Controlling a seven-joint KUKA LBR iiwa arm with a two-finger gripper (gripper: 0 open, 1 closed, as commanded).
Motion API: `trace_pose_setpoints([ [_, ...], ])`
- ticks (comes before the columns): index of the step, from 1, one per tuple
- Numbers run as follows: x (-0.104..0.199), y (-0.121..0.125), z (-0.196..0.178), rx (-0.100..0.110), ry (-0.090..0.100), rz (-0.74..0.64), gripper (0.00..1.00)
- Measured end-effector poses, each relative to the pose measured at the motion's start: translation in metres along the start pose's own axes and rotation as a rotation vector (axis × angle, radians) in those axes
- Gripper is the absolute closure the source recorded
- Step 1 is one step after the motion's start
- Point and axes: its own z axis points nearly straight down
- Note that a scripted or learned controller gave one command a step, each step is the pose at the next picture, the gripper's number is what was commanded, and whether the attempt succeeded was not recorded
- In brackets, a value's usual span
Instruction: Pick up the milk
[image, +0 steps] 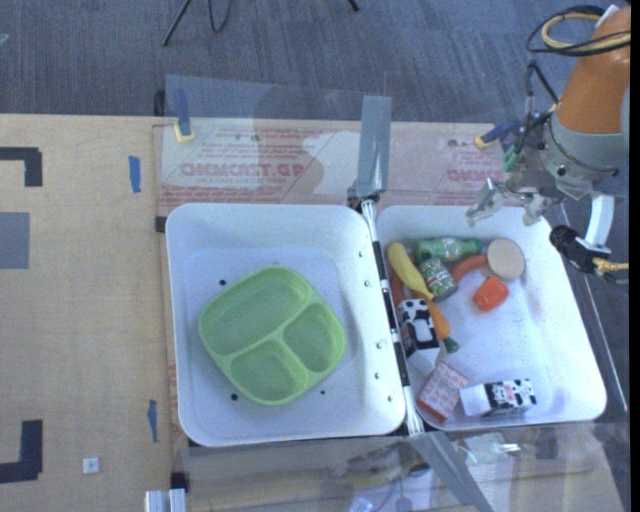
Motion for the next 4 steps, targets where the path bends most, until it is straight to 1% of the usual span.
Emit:
trace_pose_setpoints([
  [1,0.004,-0.054,0.098,0.000,0.000,0.064,0.00],
  [2,0.003,-0.053,0.087,-0.004,-0.001,0.067,1.00],
  [3,0.001,-0.091,0.047,0.001,0.001,-0.068,1.00],
  [4,0.053,-0.128,0.027,0.005,0.001,0.574,1.00],
])
